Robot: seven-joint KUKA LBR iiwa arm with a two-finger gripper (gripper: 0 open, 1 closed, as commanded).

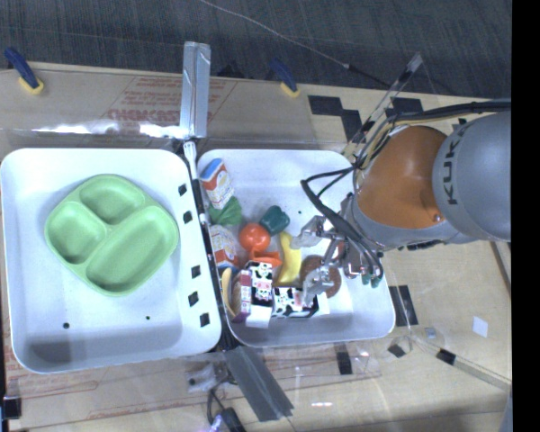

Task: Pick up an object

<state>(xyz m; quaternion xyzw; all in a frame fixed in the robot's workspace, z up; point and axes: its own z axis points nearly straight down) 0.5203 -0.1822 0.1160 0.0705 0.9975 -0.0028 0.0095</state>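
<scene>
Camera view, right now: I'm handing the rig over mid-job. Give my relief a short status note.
Gripper: low in the right bin, among the objects near its front; whether it grips anything can't be judged.
Objects: all piled in the right bin's left half, including a small carton, an orange ball, a dark green piece and a cow-patterned box.
Left bin: holds a green divided plate.
Done: arm has reached the pile.
Left: confirm a grip, then lift an object out.
</scene>
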